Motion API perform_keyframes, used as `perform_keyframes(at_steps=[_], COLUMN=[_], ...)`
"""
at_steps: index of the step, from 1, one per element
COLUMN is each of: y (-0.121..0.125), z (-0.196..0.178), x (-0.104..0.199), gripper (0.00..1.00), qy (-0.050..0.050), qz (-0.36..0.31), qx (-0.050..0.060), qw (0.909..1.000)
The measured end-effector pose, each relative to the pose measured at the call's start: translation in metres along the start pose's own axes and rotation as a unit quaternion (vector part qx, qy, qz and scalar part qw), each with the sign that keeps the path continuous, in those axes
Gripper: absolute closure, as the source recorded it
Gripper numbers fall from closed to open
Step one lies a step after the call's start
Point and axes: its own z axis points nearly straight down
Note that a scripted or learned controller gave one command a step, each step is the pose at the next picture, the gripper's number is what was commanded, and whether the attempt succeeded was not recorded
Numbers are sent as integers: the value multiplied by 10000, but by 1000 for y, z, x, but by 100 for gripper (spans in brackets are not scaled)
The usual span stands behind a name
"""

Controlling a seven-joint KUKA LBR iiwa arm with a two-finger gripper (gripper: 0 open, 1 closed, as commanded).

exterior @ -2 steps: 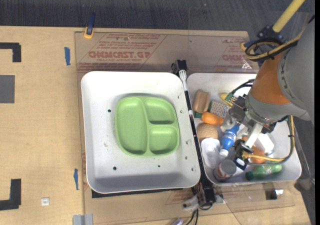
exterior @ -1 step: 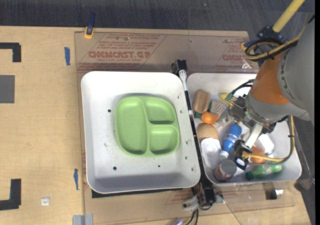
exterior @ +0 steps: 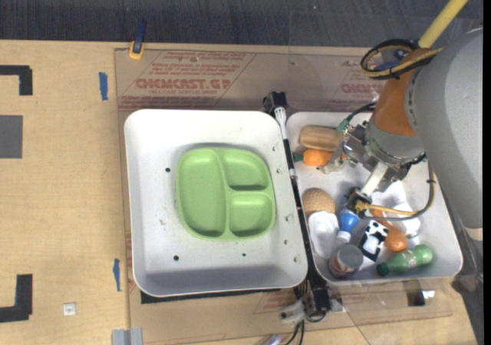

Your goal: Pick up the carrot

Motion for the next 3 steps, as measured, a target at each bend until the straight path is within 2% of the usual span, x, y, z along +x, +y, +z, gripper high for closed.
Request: perform_keyframes(at_steps=[1, 2, 3], y=[-2, -29, 6], z=[-102, -7, 0], x=[75, -16, 9], gripper=[0, 0, 0], qy=[56, 26, 6], qz=[-249, -518, 225], qx=[-18, -9, 7], qw=[9997, 9987, 9997])
